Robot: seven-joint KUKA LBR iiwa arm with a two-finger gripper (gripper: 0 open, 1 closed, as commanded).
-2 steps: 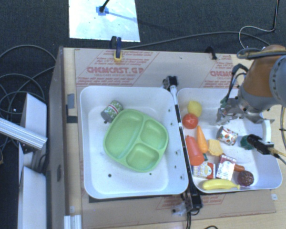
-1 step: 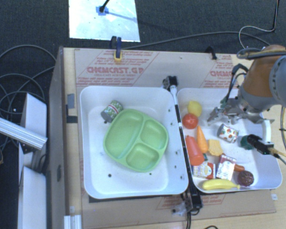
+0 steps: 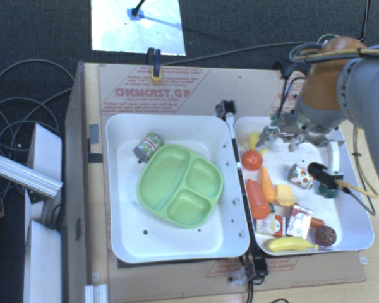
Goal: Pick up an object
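My gripper (image 3: 282,138) hovers over the far part of the right bin (image 3: 360,229), open, with nothing between its fingers. Just left of it lies a small yellow piece (image 3: 254,141). Nearer the camera are a red tomato (image 3: 252,160), an orange carrot (image 3: 268,183), a red pepper (image 3: 258,202) and a yellow block (image 3: 285,196). A small tin (image 3: 300,175) lies on its side near the bin's middle. Along the front are two red-and-white cartons (image 3: 299,220), a banana (image 3: 291,245) and a dark brown round piece (image 3: 326,235).
The left bin (image 3: 123,232) holds a green divided plate (image 3: 180,185) and a small can (image 3: 148,146) at its far left. A black rail (image 3: 237,169) separates the two bins. Cardboard (image 3: 177,90) lies beneath them, with cables on the dark floor around.
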